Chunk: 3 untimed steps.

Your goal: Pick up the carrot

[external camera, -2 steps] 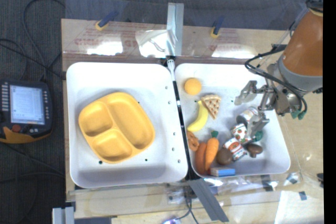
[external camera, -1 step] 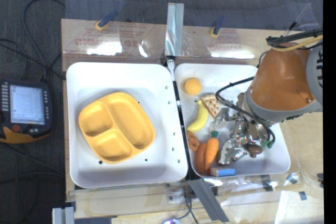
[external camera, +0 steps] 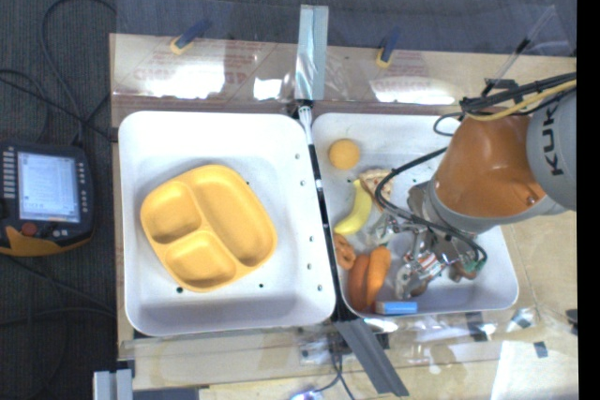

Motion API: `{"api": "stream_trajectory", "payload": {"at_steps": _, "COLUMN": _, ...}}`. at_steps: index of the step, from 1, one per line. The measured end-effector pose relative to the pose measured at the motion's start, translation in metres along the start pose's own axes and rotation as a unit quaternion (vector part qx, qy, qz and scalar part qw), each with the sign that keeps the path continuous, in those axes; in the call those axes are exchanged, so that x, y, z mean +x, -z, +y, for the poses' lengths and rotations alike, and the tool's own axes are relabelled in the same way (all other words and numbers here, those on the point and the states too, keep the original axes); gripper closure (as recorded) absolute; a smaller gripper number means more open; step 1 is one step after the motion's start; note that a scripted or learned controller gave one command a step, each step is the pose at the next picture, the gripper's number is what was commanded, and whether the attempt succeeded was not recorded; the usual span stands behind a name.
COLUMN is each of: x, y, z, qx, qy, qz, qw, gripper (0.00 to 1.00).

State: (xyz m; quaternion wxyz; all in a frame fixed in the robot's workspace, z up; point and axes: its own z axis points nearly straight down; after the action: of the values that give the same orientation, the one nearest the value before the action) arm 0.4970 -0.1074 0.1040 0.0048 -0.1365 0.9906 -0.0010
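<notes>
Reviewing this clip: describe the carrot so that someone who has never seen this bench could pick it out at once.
Look in the right white bin, at its near-left corner beside the divider. The carrot lies there, just left of the claw. It is a long orange body, unlike the curved yellow banana and round orange ball behind it.

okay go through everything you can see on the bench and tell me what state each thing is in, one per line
Carrot: lying in the right bin, not gripped.
Banana: lying beside the carrot, near the divider.
Orange ball: resting apart at the far end of the right bin.
Blue block: flat at the bin's near edge.
Yellow divided plate: upright in the left bin, nothing in its compartments.
Tool: low in the right bin, just right of the carrot.
Handheld screen: lit.
</notes>
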Motion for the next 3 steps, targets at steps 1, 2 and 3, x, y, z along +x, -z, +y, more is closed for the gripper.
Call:
{"api": "stream_trajectory", "payload": {"at_steps": 1, "x": -0.009, "y": -0.012, "z": 0.010, "qx": 0.002, "qy": -0.077, "qz": 0.000, "qw": 0.9970, "gripper": 0.00}}
{"api": "stream_trajectory", "payload": {"at_steps": 2, "x": -0.011, "y": -0.001, "z": 0.010, "qx": 0.004, "qy": -0.077, "qz": -0.004, "qw": 0.9970, "gripper": 1.00}}
{"api": "stream_trajectory", "payload": {"at_steps": 3, "x": -0.034, "y": 0.172, "z": 0.064, "qx": 0.000, "qy": -0.087, "qz": -0.002, "qw": 0.9962, "gripper": 1.00}}
